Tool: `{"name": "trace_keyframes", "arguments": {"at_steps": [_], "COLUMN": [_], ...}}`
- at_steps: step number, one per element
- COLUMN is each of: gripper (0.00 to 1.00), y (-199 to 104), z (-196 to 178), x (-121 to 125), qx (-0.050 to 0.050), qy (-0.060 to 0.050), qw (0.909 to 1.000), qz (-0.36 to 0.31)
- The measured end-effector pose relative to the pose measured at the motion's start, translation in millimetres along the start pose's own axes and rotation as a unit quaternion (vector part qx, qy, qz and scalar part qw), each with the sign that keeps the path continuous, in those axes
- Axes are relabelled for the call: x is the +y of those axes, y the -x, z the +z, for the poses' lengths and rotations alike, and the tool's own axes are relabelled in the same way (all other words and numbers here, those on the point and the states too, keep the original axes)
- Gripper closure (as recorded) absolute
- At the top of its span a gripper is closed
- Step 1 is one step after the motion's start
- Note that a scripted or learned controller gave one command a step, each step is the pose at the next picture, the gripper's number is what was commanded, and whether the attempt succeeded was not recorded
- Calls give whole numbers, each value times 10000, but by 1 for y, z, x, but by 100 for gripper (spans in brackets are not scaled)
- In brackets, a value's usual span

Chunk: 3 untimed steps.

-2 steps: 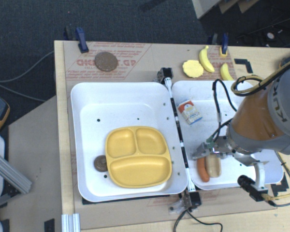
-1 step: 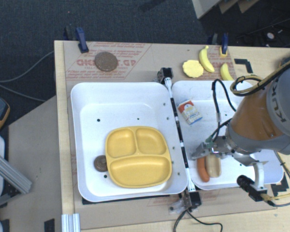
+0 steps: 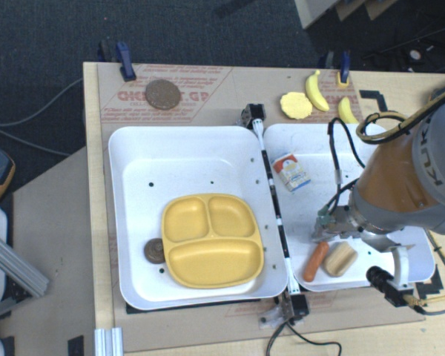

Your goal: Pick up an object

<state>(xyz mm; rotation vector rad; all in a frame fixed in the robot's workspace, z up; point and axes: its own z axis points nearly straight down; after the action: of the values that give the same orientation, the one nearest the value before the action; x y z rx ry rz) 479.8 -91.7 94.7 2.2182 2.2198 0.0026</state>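
- Nearest you, at the front of the right bin [image 3: 423, 269], lie an orange carrot [image 3: 315, 261] and a tan bread roll [image 3: 340, 259], side by side and about touching, the carrot on the left and tilted.
- You see the gripper [image 3: 325, 227] just above the carrot's upper end, low in the right bin; its tips are small and dark against the arm, so you cannot tell how they stand or whether they touch the carrot.
- Your arm [image 3: 400, 176] comes in from the right, its orange band over the right bin's middle, with a black cable looping above it.
- Further back in the same bin you have a small red-and-white carton [image 3: 291, 173], lying tilted near the bin's left wall, well apart from the gripper.
- Look to the left bin [image 3: 133, 154]: a yellow divided plate [image 3: 210, 239] with three compartments sits toward its front (nothing lies in the compartments).
- Just beside the plate's left edge, you find a small brown round disc [image 3: 154, 251], touching or nearly touching the plate.
- Behind the bins, on the bench [image 3: 208, 95], you have a brown round cookie-like disc [image 3: 163, 93] at the left, and at the right a yellow wavy-edged piece [image 3: 296, 105] with a banana [image 3: 317, 91] just beside it.
- A second banana [image 3: 347, 110] lies near those, partly behind the cable loop.
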Motion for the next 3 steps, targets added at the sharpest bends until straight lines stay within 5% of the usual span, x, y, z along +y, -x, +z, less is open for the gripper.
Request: {"name": "trace_keyframes", "arguments": {"at_steps": [1, 2, 3], "gripper": [0, 0, 0], "y": [0, 48, 127], "z": [1, 10, -8], "x": [0, 83, 178], "qx": [2, -17, -9], "qy": [-6, 17, 28], "qw": [10000, 10000, 10000], "qz": [4, -2, 1]}}
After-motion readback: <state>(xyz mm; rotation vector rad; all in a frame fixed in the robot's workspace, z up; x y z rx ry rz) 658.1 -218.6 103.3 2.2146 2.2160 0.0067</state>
